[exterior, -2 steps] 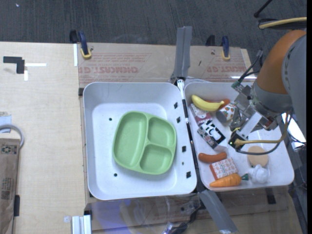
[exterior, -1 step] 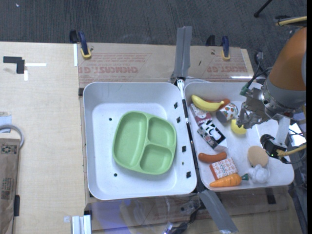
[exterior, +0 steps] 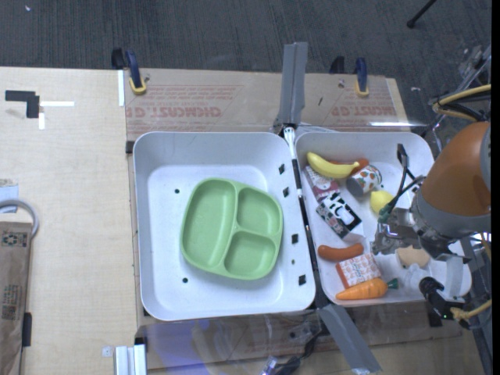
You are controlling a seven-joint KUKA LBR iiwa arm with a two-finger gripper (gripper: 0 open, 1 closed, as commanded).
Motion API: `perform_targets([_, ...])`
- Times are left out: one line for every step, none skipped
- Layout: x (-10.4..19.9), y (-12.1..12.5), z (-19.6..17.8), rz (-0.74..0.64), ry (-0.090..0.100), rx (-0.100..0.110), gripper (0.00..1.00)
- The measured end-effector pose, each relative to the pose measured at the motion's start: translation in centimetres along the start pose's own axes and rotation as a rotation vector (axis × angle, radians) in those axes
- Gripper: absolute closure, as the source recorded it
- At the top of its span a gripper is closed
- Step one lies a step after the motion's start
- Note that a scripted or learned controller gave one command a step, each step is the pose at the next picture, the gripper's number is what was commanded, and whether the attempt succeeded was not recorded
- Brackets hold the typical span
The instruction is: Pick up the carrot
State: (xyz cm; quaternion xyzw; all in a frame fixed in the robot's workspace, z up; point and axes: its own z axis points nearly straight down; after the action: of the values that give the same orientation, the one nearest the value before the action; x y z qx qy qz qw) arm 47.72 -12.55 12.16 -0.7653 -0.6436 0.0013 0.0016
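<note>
Going left to right: the far left of the frame is just bare counter (exterior: pixel 70 209) with a brown paper bag (exterior: pixel 14 276) poking in at the lower left edge. Then the left bin (exterior: pixel 152 233), which has a green divided plate (exterior: pixel 232 229) sitting roughly in its middle. The right bin (exterior: pixel 422 143) is the busy one: a banana (exterior: pixel 332 165) near the top, a black-and-white packet (exterior: pixel 337 212) below it, a sausage (exterior: pixel 341 251) under that, then a red-and-white checked packet (exterior: pixel 358 269), and the carrot (exterior: pixel 363 290) right at the bottom edge of that bin, lying on its side with its pointed end toward the left and its green top toward the right. It's touching or nearly touching the checked packet above it. The end effector (exterior: pixel 388 237) hangs in the right part of that bin, up and to the right of the carrot and apart from it; honestly can't tell whether it's released or clenched, too much clutter there. My guess is the carrot is a light plastic toy, stiff and kinda slick, tapered, so it could squirt out of a pinch near the tip. I'd grab it across the thick part toward the green end, watching the bin wall just below it.
</note>
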Motion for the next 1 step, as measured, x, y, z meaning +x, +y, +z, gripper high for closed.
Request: perform_targets([-0.04,0.05,-0.85,0.003,-0.001,0.001,1.0])
